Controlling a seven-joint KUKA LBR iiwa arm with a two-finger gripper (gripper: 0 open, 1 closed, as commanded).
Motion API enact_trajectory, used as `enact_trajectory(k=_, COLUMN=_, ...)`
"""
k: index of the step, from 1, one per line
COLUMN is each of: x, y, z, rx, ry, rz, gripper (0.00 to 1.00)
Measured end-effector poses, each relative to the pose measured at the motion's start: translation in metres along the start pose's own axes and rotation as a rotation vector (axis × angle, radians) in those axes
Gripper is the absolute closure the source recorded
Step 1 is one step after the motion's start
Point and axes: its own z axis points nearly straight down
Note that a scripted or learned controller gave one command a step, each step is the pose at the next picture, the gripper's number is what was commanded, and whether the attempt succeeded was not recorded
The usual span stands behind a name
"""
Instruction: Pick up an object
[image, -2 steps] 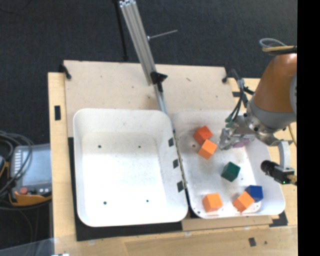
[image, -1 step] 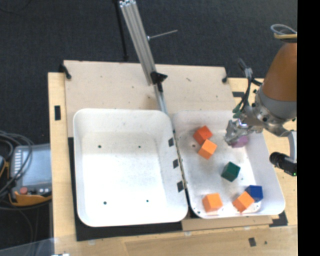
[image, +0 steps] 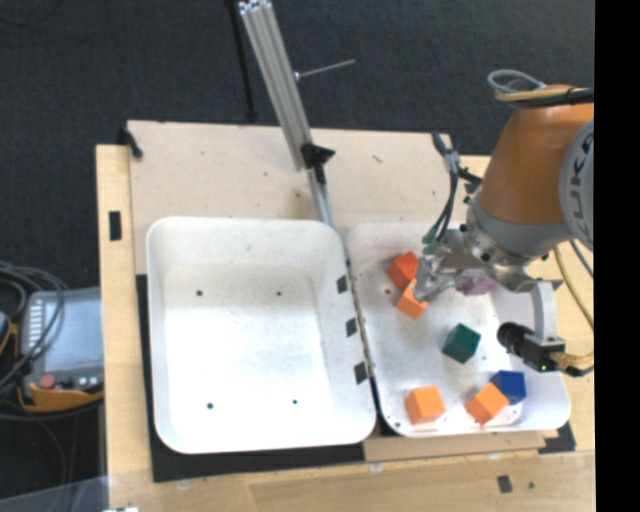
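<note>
I am hanging my gripper (image: 428, 283) over the upper middle of the right bin (image: 540, 415), its tips just to the right of two orange blocks, though I cannot tell its state. The lower orange block (image: 411, 302) is lying immediately lower left of my tips, seemingly touching them, tilted diamond-wise; the upper orange block (image: 403, 268) is sitting just above it.

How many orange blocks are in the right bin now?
4: orange block left of the hand, another just below it, two near the front wall. The arm may hide more.
</note>
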Motion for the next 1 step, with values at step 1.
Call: enact_trajectory(k=1, x=0.0516, y=-0.0027, z=0.0189, rx=0.001, ry=0.0, rz=-0.001, gripper=1.0)
